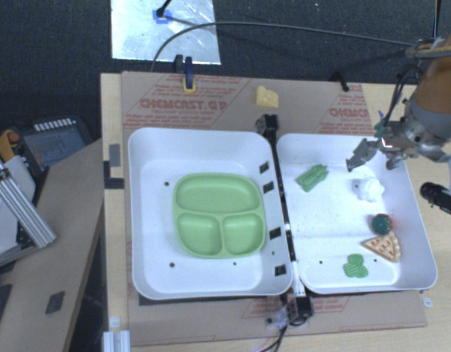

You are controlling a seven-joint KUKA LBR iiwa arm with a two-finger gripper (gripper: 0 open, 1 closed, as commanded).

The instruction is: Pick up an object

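just beside the gripper (377, 155), a small white lump (369, 189).

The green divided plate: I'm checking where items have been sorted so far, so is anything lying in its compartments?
Empty. The green divided plate in the left bin shows three bare compartments; the toys lie in the right bin.

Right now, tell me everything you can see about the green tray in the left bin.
The green tray is a pale green, plastic-looking plate with rounded corners and three compartments: one wide across the back, two smaller in front. It lies flat near the middle of the left bin, resting on the bin's floor. All its compartments look bare.
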